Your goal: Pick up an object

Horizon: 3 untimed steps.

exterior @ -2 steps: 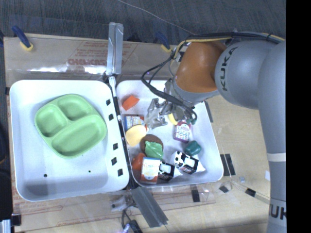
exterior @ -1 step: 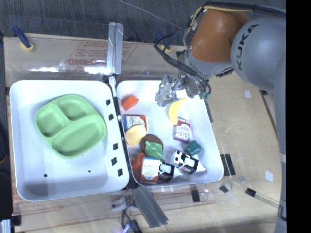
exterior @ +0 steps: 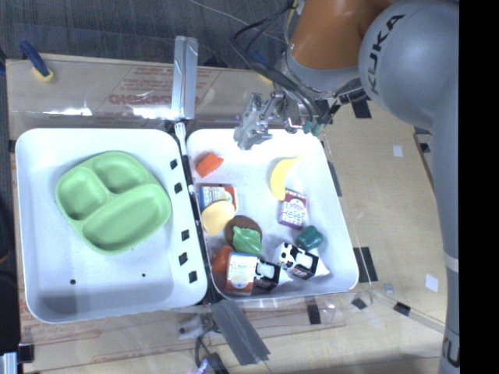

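My gripper hangs over the far edge of the right bin, its metal fingers spread and nothing between them. Just below and left of it lies an orange wedge. A yellow banana lies to the lower right of the gripper. Further down the bin hold a small red carton, a yellow round piece, a dark teal object, a green item on a brown disc, a black-and-white cow-patterned box and an orange carton.
The left bin holds a green divided plate. A metal bar stands upright behind the divider between the bins. A blue-and-yellow clip lies at the far left of the bench.
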{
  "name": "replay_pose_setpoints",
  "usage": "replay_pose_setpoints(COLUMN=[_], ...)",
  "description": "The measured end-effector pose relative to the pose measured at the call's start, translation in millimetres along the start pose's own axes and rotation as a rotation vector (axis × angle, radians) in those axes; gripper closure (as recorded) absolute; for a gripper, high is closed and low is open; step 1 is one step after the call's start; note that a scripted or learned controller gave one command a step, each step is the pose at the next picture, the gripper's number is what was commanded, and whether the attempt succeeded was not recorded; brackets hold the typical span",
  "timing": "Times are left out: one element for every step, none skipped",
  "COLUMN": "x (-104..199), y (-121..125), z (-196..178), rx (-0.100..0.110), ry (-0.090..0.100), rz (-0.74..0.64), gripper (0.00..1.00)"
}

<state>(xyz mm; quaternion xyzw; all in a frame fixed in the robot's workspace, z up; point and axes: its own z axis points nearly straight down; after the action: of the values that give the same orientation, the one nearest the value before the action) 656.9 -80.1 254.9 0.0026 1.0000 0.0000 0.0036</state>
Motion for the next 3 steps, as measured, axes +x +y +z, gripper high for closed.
replay_pose_setpoints(x=[18, 0, 0], y=[34, 65, 121], z=[-3, -5, -14], rx=[-0.001, -0.001, -0.001], ry=[0.006, 0.002, 0.002], rz=[-0.081, -0.239, -0.224], gripper=[1.0, 1.0, 1.0])
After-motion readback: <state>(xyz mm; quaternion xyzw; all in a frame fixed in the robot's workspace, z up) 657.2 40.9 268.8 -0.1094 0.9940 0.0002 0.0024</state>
